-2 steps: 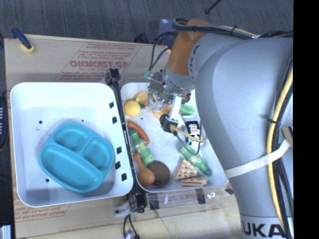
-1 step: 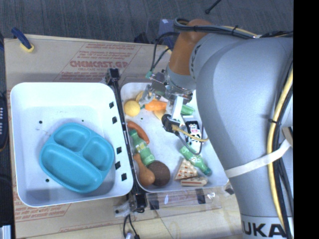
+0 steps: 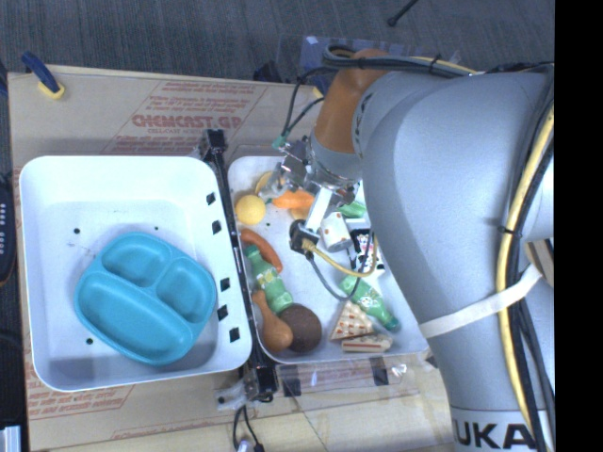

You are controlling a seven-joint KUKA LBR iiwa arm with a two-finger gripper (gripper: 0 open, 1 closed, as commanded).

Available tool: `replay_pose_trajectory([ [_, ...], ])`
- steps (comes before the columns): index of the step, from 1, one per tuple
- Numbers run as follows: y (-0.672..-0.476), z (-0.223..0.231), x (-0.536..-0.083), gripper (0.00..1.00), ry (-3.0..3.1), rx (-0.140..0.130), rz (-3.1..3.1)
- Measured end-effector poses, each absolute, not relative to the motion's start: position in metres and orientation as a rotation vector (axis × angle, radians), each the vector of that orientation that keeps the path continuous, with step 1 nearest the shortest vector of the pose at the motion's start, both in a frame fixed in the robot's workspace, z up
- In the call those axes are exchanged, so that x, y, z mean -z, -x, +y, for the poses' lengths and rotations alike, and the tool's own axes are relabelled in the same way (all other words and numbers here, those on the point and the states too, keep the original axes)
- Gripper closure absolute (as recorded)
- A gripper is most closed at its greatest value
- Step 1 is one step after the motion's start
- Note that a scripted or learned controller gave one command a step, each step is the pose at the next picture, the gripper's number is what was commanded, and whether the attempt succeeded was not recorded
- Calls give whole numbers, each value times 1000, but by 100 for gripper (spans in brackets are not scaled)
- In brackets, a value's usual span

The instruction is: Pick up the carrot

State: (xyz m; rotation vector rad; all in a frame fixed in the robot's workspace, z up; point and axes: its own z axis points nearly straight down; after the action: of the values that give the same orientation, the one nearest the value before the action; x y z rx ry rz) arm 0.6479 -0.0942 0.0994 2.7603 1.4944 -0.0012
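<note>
- Now, down over the right bin (image 3: 400, 345), reaching in from the right, with the big grey arm (image 3: 452, 205) and its orange band (image 3: 339, 97) covering much of that bin's far side.
- Gripper (image 3: 300, 188) low at the bin's upper left part, right at the carrot (image 3: 294, 199).
- Carrot lying as a small orange piece just right of the yellow ball (image 3: 250, 209), touching or very nearly touching the gripper's tip.
- Cannot tell whether clenched or released: too small and too cluttered around the tip, and no clear sight of the carrot being clasped.
- Black and white gripper body (image 3: 325, 226) slanting down from the wrist, with a yellow cable (image 3: 330, 262) looping beneath it.
- Just below the yellow ball, a red-orange sausage-like piece (image 3: 261, 249) along the bin's left wall.
- Further down that wall, a green bottle-shaped thing (image 3: 276, 294), then a tan drumstick shape (image 3: 270, 326) touching a brown round fruit (image 3: 301, 327).
- Near the front of the same bin, a pizza slice (image 3: 350, 323) with a tan flat piece (image 3: 366, 345) beside it, and a green item (image 3: 372, 304) just above.
- Over in the left bin (image 3: 38, 252), a blue divided plate (image 3: 146, 295) lying flat, well apart from the gripper.
- Both bins side by side on a cardboard sheet (image 3: 160, 111) with red print.
</note>
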Motion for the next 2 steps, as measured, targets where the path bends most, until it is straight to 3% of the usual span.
replay_pose_trajectory([
  [1, -648, -93, -109, 100, -2759, 8, 1512],
  [2, -590, -73, -239, 100, -2574, 1, 1800],
])
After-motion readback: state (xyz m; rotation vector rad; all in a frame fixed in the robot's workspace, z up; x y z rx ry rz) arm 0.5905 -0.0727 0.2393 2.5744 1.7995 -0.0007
